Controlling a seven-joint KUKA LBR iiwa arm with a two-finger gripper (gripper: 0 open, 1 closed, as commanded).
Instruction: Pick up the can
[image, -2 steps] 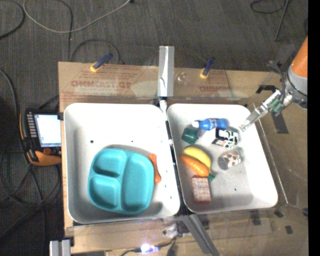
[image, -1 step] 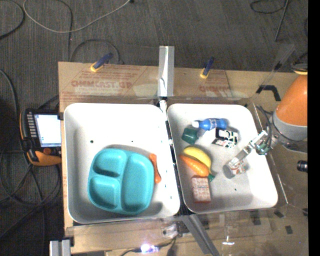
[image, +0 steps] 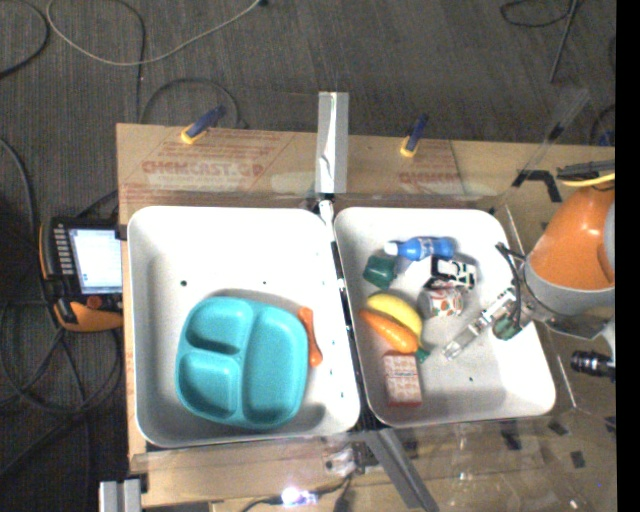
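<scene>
Over in the right bin (image: 520, 395), the can (image: 443, 299) sits near the middle, just right of the banana (image: 392, 318); can't really tell which way its long axis runs from this angle. Crowded round it are one blue bottle (image: 425, 247), one dark green piece (image: 380, 269), one black-and-white toy (image: 453, 268) and one small red box (image: 402, 378). Gripper (image: 478, 327) hangs right of the can, jaws apart, nothing between them. Left bin (image: 160, 250) has one teal divided tray (image: 243, 361) and one orange bit (image: 310, 335).
</scene>
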